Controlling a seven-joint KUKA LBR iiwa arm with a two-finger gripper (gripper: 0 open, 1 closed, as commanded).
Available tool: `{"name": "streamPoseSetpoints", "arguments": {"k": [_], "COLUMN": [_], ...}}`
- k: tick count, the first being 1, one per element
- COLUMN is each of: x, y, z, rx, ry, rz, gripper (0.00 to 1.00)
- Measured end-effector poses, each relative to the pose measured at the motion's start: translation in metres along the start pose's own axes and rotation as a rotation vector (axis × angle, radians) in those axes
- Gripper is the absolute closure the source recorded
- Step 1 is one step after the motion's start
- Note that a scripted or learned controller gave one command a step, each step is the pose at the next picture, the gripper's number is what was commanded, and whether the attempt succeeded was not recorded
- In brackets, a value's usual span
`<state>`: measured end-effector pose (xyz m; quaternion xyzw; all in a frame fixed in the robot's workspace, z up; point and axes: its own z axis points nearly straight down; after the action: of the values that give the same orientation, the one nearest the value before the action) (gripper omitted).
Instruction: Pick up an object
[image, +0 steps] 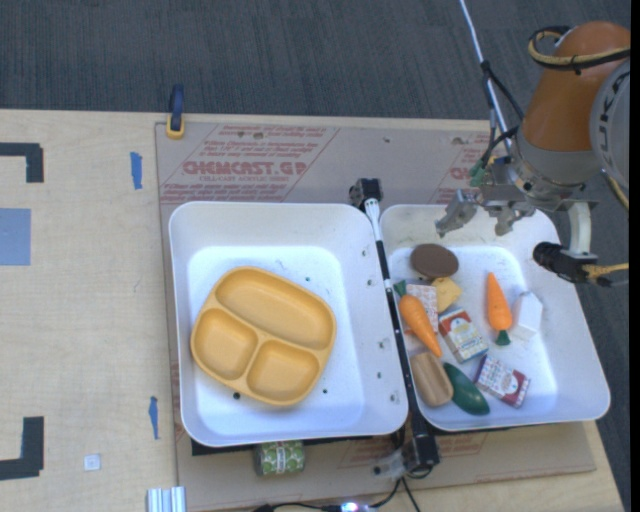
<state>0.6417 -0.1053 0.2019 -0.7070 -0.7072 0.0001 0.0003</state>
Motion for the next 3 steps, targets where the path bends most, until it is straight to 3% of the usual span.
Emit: {"name": "streamPoseSetpoints", "arguments": {"k": [1, 2, 3], "x": [-0.023, -0.001, -0.001], "y": [0.024, -0.036, -0.035], "z": [0.094, 0.116, 0.105], "rx": [0.003, -0.003, -0.008], "ry": [0.0, 0.0, -0.001], "rz": [0.001, 0.001, 0.001], "gripper": [0.0, 0.0, 1.0]}}
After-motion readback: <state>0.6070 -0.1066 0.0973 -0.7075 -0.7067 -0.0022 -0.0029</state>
